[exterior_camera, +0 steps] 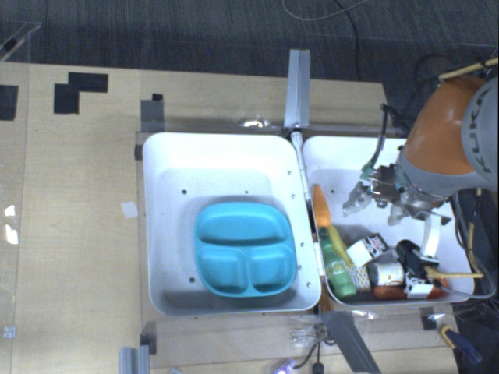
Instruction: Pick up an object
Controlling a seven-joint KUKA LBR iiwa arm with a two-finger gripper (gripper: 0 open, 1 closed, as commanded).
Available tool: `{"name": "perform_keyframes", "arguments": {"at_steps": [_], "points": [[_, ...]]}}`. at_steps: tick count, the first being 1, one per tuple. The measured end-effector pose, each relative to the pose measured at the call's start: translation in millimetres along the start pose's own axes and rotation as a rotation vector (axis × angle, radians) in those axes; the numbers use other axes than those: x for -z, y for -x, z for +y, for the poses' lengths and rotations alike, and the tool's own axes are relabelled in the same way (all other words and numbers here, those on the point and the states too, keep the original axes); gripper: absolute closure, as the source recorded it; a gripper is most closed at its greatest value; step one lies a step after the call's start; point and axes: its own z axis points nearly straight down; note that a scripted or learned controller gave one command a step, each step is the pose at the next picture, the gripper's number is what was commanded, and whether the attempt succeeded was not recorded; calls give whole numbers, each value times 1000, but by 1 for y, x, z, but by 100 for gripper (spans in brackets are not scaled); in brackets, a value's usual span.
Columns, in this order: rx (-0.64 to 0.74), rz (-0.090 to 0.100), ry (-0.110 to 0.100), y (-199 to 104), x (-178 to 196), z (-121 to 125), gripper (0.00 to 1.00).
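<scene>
A robot gripper (376, 203), fingers spread apart and holding nothing, hovers over cluttered objects in the right bin (343, 158).

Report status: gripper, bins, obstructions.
Gripper open, above right white bin, holding nothing. Cluttered items at its near end. Blue divided tray in left bin.

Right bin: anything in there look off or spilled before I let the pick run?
Nothing spilled or damaged. The objects in the right bin are all heaped against its near edge: a green bottle and an orange piece lie along the divider. The blue tray lies flat in the left bin.
</scene>
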Motion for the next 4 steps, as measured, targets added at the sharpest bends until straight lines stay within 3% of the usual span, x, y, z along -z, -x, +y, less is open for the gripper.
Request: {"name": "perform_keyframes", "arguments": {"at_steps": [1, 2, 3, 4], "points": [[-166, -1, 1, 45, 2, 55, 0], [-78, -1, 0, 59, -76, 87, 0], [-161, -1, 7, 93, -97, 114, 0], [-152, 1, 15, 90, -83, 117, 100]]}}
